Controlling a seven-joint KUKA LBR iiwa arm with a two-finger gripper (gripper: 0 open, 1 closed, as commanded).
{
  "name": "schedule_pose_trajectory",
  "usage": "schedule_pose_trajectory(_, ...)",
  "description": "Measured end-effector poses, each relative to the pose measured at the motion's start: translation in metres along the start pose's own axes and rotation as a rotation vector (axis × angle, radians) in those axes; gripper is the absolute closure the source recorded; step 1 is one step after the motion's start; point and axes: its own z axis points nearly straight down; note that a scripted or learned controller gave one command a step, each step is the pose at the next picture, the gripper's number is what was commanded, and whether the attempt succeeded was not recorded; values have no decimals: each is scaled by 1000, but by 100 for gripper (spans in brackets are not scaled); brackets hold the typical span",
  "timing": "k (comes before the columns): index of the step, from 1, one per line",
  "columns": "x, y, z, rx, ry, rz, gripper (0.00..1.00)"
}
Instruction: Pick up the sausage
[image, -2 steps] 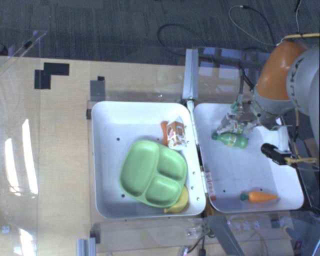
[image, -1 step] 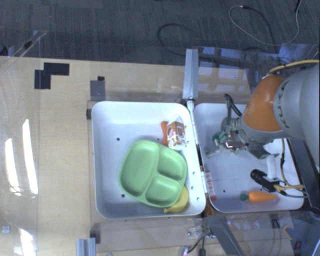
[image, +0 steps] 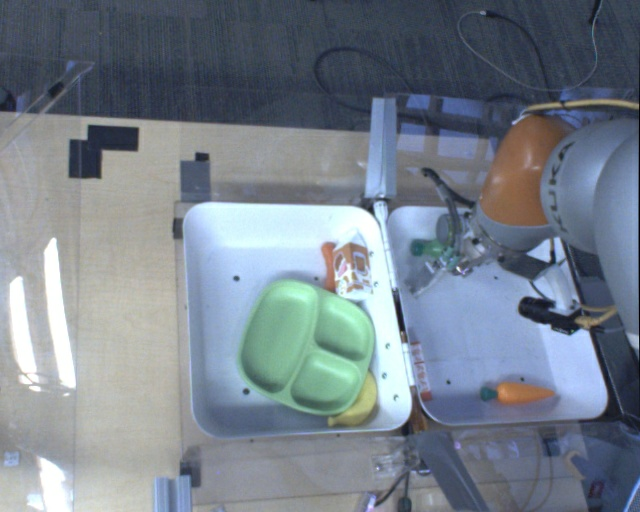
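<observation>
Nearest you, a yellow banana (image: 358, 405) peeks out from under the green divided plate (image: 307, 346) in the left bin (image: 210, 300). Just beyond the plate's far right corner lies the sausage (image: 328, 266) — orange-red, touching a small printed packet (image: 352, 268). Well to the plate's right, in the right bin (image: 500, 330), a carrot (image: 518, 393) lies near the front. The gripper (image: 452, 252) hangs over that bin's far left corner — you cannot tell how its pincer stands, or whether it has anything.

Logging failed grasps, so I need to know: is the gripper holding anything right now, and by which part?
It cannot be told. The gripper sits low in the right bin, its tip hidden in clutter.
</observation>
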Motion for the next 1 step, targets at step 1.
schedule_pose_trajectory(1, 94, -11, -99, -9, -5, 87, 0)
